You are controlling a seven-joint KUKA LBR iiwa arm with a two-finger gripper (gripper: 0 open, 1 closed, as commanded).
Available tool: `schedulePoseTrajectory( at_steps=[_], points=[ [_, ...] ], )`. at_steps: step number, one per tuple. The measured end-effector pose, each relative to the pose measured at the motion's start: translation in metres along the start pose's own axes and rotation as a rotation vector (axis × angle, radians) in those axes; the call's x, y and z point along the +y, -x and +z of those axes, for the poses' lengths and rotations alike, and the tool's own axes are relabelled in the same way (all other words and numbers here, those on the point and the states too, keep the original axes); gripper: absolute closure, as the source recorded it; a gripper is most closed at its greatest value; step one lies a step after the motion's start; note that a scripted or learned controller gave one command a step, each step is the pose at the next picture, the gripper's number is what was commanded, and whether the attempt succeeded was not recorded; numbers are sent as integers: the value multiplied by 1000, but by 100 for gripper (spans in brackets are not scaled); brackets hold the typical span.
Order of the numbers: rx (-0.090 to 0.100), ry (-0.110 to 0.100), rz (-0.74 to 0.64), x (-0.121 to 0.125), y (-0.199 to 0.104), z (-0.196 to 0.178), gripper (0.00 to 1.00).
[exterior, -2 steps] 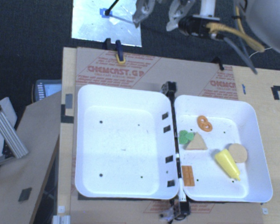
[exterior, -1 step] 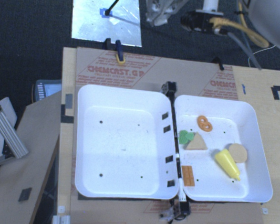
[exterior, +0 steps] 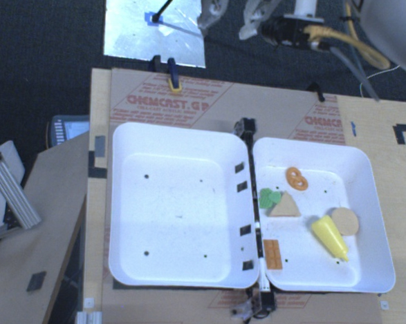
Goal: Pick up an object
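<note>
While the arm (exterior: 399, 29) hung along the top edge of the frame, well above the two bins, its tool (exterior: 245, 12) sat at the upper middle, over the dark floor (exterior: 45, 43) beyond the surface. Two pale fingers (exterior: 213, 10) pointed downward with a gap between them, so the tool looked spread, and nothing lay between them. Yellow and grey cables (exterior: 343, 39) trailed from the wrist toward the upper right.

The surface (exterior: 214, 100) was a tan board printed with red lettering, and a yellow and blue clamp (exterior: 173, 76) gripped its far edge. A shiny metal sheet (exterior: 154, 23) lay on the floor at the upper left, with a small blue mark on it. At the left edge of the frame stood a slanted aluminium rail (exterior: 7, 186) and a second tan board (exterior: 45, 237).

The left bin (exterior: 118, 186) showed a bare white floor with small dark dots. The right bin (exterior: 375, 225) held all the objects: an orange pretzel (exterior: 297, 177) near its upper middle, a green piece (exterior: 270, 196) touching a tan wedge (exterior: 285, 207) just below it, a yellow cone (exterior: 330, 236) lying tilted with a round tan disc (exterior: 346, 221) at its upper right, and an orange rectangle (exterior: 272, 253) near the bin's lower left corner. Black clips (exterior: 241, 187) ran down the seam between the bins.
</note>
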State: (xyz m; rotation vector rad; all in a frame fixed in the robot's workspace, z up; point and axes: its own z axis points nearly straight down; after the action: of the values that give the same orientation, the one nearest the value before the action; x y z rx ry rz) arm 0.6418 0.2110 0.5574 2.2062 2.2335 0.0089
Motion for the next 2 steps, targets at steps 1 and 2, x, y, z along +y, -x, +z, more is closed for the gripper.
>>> schedulePoseTrajectory(
  at_steps=[1,2],
  points=[
    [1,2,-3,0,0,-11,100],
    [0,2,-4,0,0,-11,0]
  ],
)
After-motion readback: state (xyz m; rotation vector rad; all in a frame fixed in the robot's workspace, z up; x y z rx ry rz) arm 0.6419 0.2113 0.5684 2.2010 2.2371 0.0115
